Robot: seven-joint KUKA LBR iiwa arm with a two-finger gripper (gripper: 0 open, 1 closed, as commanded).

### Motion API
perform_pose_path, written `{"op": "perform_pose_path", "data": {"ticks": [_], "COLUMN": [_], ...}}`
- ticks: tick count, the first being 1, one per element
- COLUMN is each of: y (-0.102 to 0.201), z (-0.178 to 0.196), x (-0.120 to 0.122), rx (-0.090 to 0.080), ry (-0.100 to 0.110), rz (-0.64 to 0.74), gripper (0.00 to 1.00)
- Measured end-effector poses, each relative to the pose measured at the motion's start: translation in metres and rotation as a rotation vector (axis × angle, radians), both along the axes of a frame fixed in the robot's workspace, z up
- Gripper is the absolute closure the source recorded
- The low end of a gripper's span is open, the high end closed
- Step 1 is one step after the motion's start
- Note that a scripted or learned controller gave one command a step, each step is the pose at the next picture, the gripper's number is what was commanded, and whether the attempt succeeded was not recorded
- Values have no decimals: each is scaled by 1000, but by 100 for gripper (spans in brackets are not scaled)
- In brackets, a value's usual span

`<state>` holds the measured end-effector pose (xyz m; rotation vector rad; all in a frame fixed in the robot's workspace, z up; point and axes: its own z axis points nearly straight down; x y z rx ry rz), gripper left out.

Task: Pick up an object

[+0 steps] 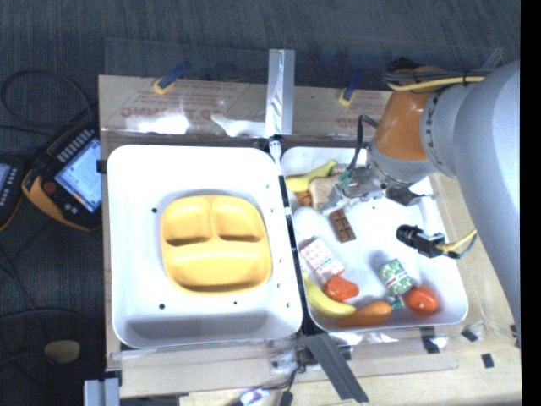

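The grey arm (482, 134), smooth and rounded, with its glossy orange band (397, 129), reaches over the far right corner of the right bin (452, 290). Its gripper (348, 184) hangs low over the bin's far left part, just above a pale slice of bread (321, 193) and beside a curved yellow banana (308, 176) that lies along the far wall. Whether the gripper is open or closed cannot be told, as its tip is small and blurred against the things below it.

The right bin is shallow white plastic with rounded corners. Near its middle lies a small brown chocolate bar (341, 224), flat and ridged. Toward the near left corner a pink-and-white printed packet (319, 257) rests just beside a round red tomato (341, 288), which touches a second banana (325, 301) curving along the near wall. An orange carrot (368, 314) lies next to it, tapering. A small green-and-white can (395, 276) lies tilted near a second red tomato (422, 299) at the near right corner.

The left bin (127, 227) holds a glossy yellow tray (215, 241) with three moulded compartments, sitting in its middle.

A handheld controller with an orange case (72, 180) lies on the dark carpet past the left bin's left edge.
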<state>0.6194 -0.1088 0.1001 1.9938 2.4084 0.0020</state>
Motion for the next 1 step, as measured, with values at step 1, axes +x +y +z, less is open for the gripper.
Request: {"op": "perform_pose_path", "data": {"ticks": [1], "y": [52], "z": [88], "x": [10], "rx": [7], "ry": [14], "rz": [-54], "gripper": [100]}}
